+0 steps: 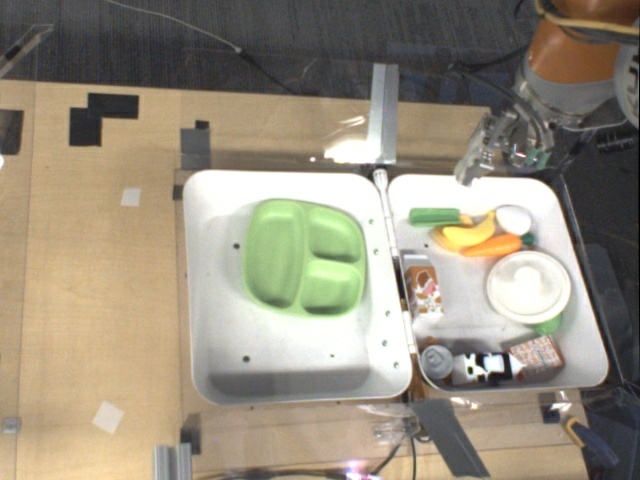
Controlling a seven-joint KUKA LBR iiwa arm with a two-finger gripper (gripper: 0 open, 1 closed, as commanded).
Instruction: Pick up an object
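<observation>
My gripper [492, 152] hangs over the back edge of the right bin [578, 268], up and away from everything in it, with nothing seen in its grasp. Just in front of it lie a green stick [433, 215], a yellow banana [466, 235], an orange carrot [492, 248] and a small white round piece [514, 218]. A white bowl [528, 285] sits at the bin's right. A small brown and white box [423, 291] lies by the left wall. Along the front are a dark bottle with a grey cap [468, 366] and a red packet [536, 354].
The left bin [215, 348] holds a green divided plate [303, 256]. A metal post [384, 118] stands behind the seam between the bins. The wooden bench [90, 298] stretches to the left, and cables run at the far right.
</observation>
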